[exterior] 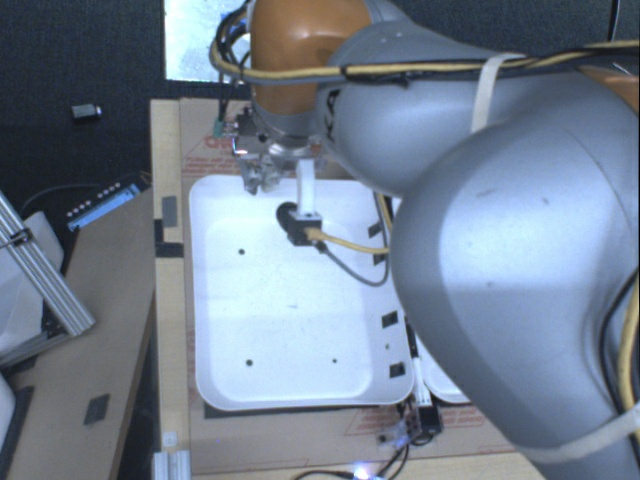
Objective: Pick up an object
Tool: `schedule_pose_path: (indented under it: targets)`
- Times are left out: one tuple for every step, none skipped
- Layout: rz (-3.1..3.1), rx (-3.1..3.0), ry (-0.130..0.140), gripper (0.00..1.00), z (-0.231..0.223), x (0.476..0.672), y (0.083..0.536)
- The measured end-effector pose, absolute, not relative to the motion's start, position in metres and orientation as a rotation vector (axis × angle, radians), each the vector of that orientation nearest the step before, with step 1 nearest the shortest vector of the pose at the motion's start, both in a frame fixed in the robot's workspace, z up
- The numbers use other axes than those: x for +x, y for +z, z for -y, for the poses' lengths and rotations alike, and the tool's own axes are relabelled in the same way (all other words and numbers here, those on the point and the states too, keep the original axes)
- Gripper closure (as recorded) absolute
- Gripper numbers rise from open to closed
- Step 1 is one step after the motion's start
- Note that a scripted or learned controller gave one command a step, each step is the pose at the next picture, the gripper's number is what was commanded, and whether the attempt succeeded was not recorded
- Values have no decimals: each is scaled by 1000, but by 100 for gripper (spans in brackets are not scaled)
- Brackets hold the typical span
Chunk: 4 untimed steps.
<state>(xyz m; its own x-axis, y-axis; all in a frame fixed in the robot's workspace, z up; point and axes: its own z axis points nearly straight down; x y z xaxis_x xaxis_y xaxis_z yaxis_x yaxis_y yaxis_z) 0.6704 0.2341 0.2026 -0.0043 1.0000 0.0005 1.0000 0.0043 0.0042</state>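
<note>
Nearest the camera, the right half of the view is taken up by the grey arm (pixel 520 268), whose bulky links are seen from above. A sliver of the right bin (pixel 445 388) is visible below it. At the front edge of the bench (pixel 170 298) some small dark clips and wires are seen beside the bins' near corners.

The left bin (pixel 215 388) is seen almost whole. A few small dark dots (pixel 249 362) are spread over its white floor.

Farther back, over the bin's far part, a small black piece (pixel 293 225) is seen just under a short white bar (pixel 306 190). A yellow cable (pixel 350 248) is joined to the piece and is looped to the right, towards the arm. Whether this black piece is a loose object or part of the rig cannot be told, so no thing for picking can be named with certainty.

The gripper (pixel 262 176) is seen just left of the white bar and a little beyond the black piece, at the bin's far rim. Whether it is spread or pressed together cannot be told, and nothing is seen to be gripped by it.

Above the gripper the orange band (pixel 300 28) is seen, with yellow cabling laid across it.
</note>
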Motion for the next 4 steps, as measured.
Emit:
schedule_pose_path:
  targets:
    - [-2224,2220,-2,100,-234,644,185]
    - [-2225,2216,1,100,-234,669,142]
    - [-2225,2218,-2,100,-234,662,111]
    - [-2223,2222,-4,100,-234,631,102]
